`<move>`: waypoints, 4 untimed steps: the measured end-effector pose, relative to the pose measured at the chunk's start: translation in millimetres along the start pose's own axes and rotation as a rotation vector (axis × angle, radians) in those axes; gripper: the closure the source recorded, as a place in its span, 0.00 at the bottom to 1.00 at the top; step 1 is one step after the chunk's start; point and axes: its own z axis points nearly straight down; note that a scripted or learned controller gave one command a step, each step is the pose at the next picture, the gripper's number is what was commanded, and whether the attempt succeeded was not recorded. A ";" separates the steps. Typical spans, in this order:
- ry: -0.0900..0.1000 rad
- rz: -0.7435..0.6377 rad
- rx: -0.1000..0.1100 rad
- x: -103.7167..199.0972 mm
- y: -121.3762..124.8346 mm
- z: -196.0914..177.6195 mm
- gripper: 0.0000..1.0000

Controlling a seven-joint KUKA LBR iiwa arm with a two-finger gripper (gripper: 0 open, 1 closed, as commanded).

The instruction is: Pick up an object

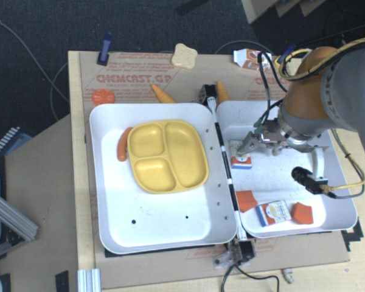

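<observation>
Red printed lettering runs across the cardboard sheet (140, 75) lying under the two bins, up at twelve o'clock above the left bin. It reads "CHEMCAST G.P", with smaller red lines above and beneath it too fine to read. More red print shows on the cardboard toward one o'clock, also too small. The small carton (272, 212) in the right bin, at five o'clock, carries printing I can't read.

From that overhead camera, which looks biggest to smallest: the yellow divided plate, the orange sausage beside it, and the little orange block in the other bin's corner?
1. Yellow divided plastic plate, by far the largest.
2. Orange sausage-shaped toy, long and thin.
3. Small orange block.
The last two look close in area, so their order is unsure.
</observation>
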 end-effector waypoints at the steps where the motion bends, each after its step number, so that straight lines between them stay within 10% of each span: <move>1: 0.005 -0.002 -0.008 -4.8 -1.6 10.9 0.00; 2: -0.001 0.001 -0.017 -1.6 -10.8 10.4 0.00; 3: 0.000 0.000 -0.011 -33.4 -69.4 11.9 0.00; 4: 0.002 -0.002 -0.002 59.8 -55.5 -84.4 0.00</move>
